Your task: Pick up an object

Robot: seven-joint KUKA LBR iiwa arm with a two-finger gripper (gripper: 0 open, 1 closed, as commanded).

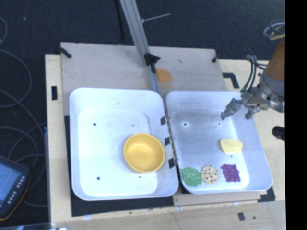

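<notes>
**Tech:** Gripper status, please?

**Me:** I'm seeing the gripper (238,108) hanging over the right bin (201,109), close to that bin's far right corner. Its two fingers are spreading apart, released, with nothing sitting between them. The arm (274,75) is reaching in over the bench's right edge, orange band showing above the wrist.

**Tech:** Where are the objects lying?

**Me:** Four are sitting in the right bin. I'm looking at a yellow piece (231,145) resting near the bin's right edge, apart from the fingers and on the near side of them. Along the near edge three are lining up: a green piece (191,176) by the near left corner, a round cookie (209,174) just beside it, and a purple grape bunch (231,172) next along toward the right.

**Tech:** And the other bin?

**Me:** The left bin (96,109) is holding a yellow bowl (144,152), standing upright near its right edge, toward the near side.

**Tech:** Anything else on the bench?

**Me:** I'm noticing a small orange object (163,75) lying on the bench (105,63) beyond the bins, beside the foot of a slanted metal rail (135,25). A tablet screen (10,185) is glowing off the bench's left edge.
</notes>
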